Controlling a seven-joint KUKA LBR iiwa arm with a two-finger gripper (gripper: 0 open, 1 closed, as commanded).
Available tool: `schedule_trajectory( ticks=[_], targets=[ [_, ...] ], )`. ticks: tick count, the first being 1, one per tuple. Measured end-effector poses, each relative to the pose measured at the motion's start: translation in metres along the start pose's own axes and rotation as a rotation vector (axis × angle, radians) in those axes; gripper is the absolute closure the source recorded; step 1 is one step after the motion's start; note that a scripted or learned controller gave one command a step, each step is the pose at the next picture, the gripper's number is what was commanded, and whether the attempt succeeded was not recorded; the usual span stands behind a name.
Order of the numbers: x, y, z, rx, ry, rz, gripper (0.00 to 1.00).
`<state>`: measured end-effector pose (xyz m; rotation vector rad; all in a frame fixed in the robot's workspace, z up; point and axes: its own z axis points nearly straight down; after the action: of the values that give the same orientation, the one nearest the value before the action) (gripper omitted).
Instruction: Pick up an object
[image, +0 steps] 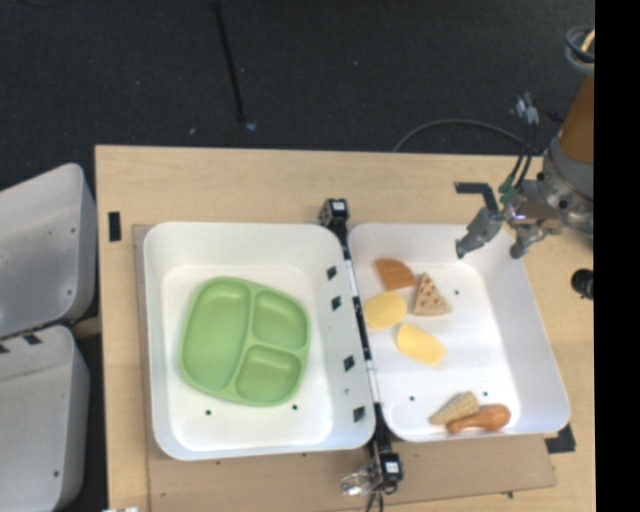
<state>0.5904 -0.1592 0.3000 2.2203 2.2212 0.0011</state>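
Note:
The right bin (520, 320) holds several food pieces. An orange-brown piece (394, 273) and a tan wedge (431, 296) lie near its back left. Two yellow pieces (385, 310) (420, 344) rest in the middle. A tan wedge (455, 408) and an orange sausage (481, 419) lie at the front. My gripper (497, 240) hangs open above the bin's back right corner, with nothing between its fingers, well to the right of the food.
The left bin (165, 400) carries a green divided plate (245, 340). A black cable (450, 128) loops over the bench behind the right bin. White chairs (40, 300) stand off the bench's left side.

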Motion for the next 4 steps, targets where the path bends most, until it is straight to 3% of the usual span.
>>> schedule_trajectory(
  ticks=[3, 4],
  targets=[
    [-0.001, -0.006, 0.153, 0.004, -0.002, 0.001, 0.0],
    [-0.002, -0.004, 0.14, -0.003, -0.002, 0.004, 1.0]
  ],
)
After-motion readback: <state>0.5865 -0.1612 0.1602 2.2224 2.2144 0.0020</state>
